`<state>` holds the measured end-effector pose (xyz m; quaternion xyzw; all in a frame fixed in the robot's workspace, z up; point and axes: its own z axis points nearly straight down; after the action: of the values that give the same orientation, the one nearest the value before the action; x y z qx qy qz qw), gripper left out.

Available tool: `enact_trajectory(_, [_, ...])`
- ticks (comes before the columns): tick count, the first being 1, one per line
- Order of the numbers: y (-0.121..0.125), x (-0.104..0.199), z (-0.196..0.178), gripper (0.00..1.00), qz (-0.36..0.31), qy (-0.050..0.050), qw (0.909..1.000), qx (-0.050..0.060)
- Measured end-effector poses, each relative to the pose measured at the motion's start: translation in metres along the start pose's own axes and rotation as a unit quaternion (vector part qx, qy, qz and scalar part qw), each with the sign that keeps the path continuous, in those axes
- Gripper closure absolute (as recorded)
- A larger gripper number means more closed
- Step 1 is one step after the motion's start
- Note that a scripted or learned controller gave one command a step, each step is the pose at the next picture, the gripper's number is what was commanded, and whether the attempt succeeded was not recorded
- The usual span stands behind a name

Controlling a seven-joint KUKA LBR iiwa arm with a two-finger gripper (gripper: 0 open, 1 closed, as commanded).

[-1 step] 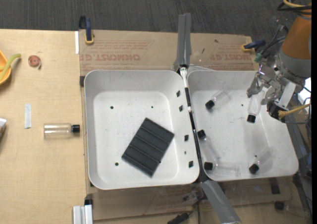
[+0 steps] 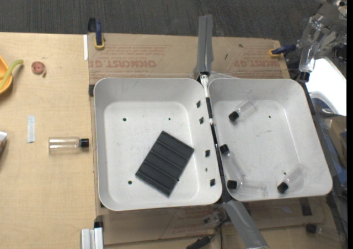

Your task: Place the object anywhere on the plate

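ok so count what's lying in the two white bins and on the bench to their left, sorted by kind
Clear bottles with black caps: 5, one at, one at, one at, one at, one on the bench
Dark ridged plate: 1
Total: 6

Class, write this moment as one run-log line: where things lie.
left bin: dark ribbed plate, tilted | right bin: clear black-capped bottles | bench: one bottle left of bins

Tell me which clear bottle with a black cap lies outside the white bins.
The bottle on the wooden bench, left of the left bin. The others lie inside the right bin.
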<state>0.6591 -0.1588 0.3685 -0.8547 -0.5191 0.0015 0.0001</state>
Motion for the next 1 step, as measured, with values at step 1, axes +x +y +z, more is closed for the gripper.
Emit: enact_trajectory(1, [-0.0763, 0.0364, 0.1137, 1.00, -0.011, 0.000, 0.9999, 0.001])
